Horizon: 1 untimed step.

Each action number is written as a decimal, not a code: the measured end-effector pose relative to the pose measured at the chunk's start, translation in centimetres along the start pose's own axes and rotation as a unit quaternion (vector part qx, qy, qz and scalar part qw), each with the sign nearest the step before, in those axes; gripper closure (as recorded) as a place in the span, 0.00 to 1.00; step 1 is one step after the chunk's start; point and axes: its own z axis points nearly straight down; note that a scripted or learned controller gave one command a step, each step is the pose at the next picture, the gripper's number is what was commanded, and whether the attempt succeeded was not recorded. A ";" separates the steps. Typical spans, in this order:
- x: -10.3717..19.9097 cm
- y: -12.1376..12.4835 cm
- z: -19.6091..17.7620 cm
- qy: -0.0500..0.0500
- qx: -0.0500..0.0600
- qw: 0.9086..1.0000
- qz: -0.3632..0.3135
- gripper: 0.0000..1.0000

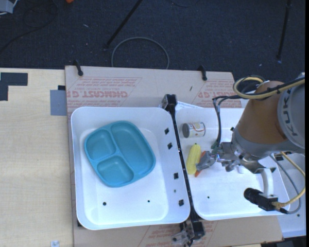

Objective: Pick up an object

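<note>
In the right bin (pixel 232 210) a yellow, banana-like object (pixel 192 157) lies lengthwise near the divider. A bit of red (pixel 198 172) shows at its lower end. Behind it a small pale can (pixel 193 129) lies on its side. My gripper (pixel 206 161) is low in this bin, right beside the yellow object's right edge and seemingly touching it. The grey arm with its orange band (pixel 262 120) reaches in from the right and hides much of the bin's right half.
The left bin (pixel 87 199) holds a blue divided plate (pixel 118 152). A black divider (pixel 178 158) runs between the two bins. Cardboard (pixel 118 89) lies under both, and a wooden bench top (pixel 26 158) spreads to the left.
</note>
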 end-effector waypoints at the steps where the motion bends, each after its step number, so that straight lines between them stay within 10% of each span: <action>1: 0.1 -0.1 4.3 0.000 0.000 1.000 0.000 0.00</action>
